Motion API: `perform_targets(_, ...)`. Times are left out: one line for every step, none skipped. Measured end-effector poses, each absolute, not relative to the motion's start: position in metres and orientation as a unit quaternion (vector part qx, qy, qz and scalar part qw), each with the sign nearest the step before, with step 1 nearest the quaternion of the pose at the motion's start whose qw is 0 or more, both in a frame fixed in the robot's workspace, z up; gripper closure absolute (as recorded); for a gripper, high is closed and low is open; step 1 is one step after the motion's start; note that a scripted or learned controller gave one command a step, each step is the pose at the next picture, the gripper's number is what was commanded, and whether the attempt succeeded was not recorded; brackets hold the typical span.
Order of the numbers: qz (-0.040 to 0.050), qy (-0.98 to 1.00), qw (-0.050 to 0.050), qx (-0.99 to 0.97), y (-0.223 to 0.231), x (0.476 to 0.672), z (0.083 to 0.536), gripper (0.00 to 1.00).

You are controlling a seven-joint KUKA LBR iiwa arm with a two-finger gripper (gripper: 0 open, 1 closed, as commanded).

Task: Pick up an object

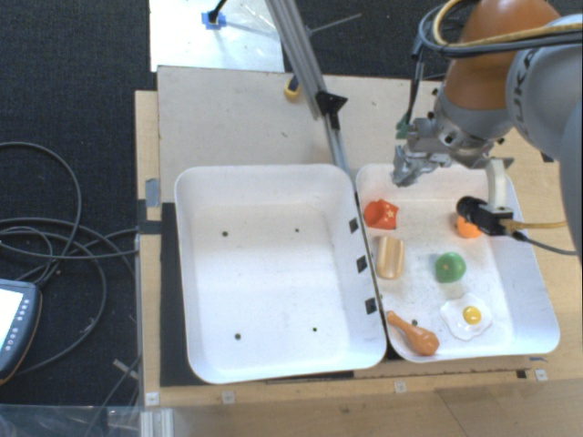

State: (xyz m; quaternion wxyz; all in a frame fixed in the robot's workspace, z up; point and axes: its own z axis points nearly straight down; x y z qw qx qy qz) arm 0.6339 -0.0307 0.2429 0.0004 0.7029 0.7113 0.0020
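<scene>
Nearest, a drumstick [413, 332] and fried egg [467, 317] lie in the right bin [533, 285], then a green ball [449, 267] and tan cylinder [390, 257]. Farther, the red piece [382, 214] sits just below-left of my pincer [405, 173], untouched; whether its tips are apart, I cannot tell.

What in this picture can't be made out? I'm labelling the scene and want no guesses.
- Gripper: small and dark, so the camera view doesn't settle whether it is open or shut.
- Orange item at the right bin's far side: partly covered by a black part of the arm; its shape is unclear.
- Arm: cut off by the right edge.
- Tablet: cut off by the left edge.
</scene>
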Motion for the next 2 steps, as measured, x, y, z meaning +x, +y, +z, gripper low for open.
perform_targets(0.0014,0.711,0.000,0.703,0.022,0.641,0.230,1.00)
perform_targets(0.0014,0.711,0.000,0.703,0.077,0.643,0.222,1.00)
